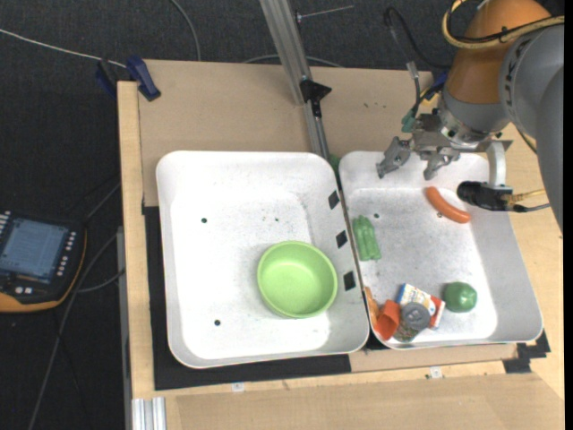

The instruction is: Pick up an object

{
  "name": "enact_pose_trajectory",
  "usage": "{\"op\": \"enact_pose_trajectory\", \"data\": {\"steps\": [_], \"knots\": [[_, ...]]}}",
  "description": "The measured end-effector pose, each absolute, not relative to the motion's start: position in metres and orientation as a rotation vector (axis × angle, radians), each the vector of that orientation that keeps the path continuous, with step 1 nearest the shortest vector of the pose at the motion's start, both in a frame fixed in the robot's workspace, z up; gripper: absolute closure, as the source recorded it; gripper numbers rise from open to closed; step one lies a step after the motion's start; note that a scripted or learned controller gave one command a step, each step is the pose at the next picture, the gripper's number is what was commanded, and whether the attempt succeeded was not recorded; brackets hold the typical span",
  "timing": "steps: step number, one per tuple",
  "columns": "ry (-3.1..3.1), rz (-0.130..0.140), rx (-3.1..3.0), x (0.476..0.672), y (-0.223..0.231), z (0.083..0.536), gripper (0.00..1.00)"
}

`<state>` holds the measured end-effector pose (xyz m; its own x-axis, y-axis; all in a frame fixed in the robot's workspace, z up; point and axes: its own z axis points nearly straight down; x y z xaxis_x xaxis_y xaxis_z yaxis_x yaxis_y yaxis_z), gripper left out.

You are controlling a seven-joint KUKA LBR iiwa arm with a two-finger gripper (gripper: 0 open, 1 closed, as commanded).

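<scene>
My gripper (415,161) hangs open over the back edge of the right bin (501,258), with nothing between its fingers. An orange carrot-like piece (446,204) lies just in front and to the right of it. A green ribbed piece (365,238) rests near the bin's left wall. At the front lie a dark green round object (459,296), a small colourful packet (419,301), a grey round lid (414,316) and an orange scoop-like piece (386,320).
The left bin (224,213) holds a light green bowl (297,279). A metal pole (288,34) slants down to the divide between the bins. A handheld pendant (36,258) lies off the bench at the left. Black cables trail at the right.
</scene>
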<state>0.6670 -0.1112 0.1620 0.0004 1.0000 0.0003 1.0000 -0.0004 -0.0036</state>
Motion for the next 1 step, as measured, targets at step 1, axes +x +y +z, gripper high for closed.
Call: {"op": "enact_pose_trajectory", "data": {"steps": [1], "knots": [[-2.22,0.002,-2.22,0.6685,-0.1148,0.1193,0.0]]}}
